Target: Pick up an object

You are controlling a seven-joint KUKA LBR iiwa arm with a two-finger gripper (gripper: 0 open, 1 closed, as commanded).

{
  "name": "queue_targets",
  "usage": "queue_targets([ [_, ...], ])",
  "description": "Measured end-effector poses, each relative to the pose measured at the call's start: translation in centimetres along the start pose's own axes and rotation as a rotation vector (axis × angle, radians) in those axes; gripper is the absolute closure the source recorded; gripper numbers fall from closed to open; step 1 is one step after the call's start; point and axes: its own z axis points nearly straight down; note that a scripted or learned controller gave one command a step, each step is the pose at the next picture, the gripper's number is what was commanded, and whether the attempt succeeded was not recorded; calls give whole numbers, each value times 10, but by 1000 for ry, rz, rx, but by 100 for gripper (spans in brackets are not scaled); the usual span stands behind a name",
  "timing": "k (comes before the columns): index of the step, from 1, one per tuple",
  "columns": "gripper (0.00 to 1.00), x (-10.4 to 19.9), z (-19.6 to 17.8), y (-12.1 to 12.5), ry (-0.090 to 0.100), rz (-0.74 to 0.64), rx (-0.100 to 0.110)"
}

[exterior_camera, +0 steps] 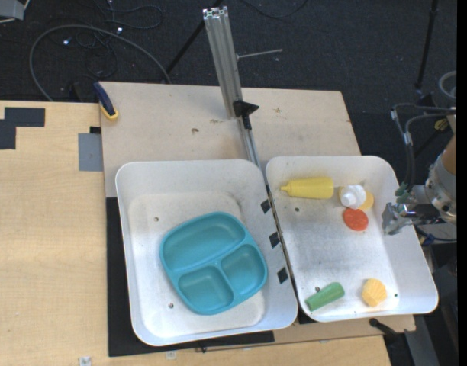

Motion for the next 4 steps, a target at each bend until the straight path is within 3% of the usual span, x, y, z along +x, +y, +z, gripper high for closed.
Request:
queue_targets([
  [4,100,192,27,41,2,-3,6],
])
